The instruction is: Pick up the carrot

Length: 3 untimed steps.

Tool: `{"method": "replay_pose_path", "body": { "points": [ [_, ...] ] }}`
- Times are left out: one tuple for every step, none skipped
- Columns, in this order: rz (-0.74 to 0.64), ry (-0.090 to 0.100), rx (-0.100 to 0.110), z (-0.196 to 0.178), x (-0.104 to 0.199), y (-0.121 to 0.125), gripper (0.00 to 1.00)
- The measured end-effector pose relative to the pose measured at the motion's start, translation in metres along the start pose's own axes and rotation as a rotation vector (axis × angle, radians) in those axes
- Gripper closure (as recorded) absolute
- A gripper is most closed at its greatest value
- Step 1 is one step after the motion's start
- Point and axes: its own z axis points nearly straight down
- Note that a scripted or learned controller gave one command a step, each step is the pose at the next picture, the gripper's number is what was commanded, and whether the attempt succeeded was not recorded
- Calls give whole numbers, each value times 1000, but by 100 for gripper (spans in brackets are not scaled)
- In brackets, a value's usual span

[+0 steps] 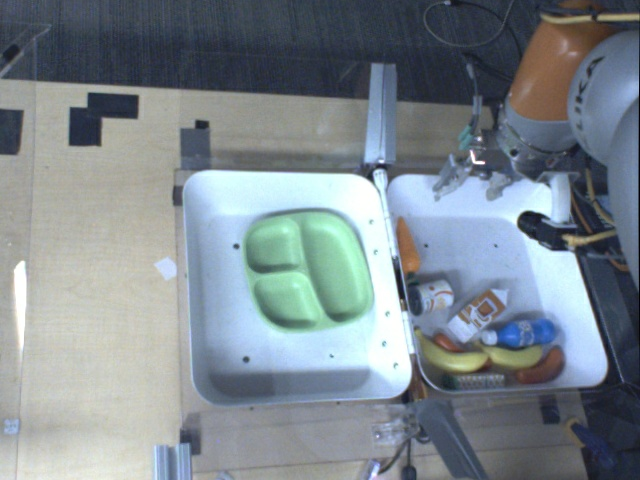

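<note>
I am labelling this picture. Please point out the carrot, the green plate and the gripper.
carrot [406,246]: camera view, middle of its orange body.
green plate [305,269]: camera view, ridge between its compartments.
gripper [470,180]: camera view, midway between fingertips.

You see the two-finger metal gripper [472,180] spread wide over the far edge of the right shallow white bin [500,233], nothing between its fingers. The slim orange carrot [406,245] lies against that bin's left wall, well apart from the gripper. Near the front wall sit two yellow bananas [480,356], a blue bottle [527,332] and a small white carton [477,312]. The left shallow white bin [210,298] holds a green three-compartment plate [306,269].
</note>
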Motion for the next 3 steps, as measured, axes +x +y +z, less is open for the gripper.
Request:
{"method": "replay_pose_path", "body": {
  "points": [
    [169, 0, -1, 7, -41, -94, 0],
    [298, 1, 1, 53, -84, -93, 0],
    [72, -2, -10, 98, -67, -128, 0]
  ]
}}
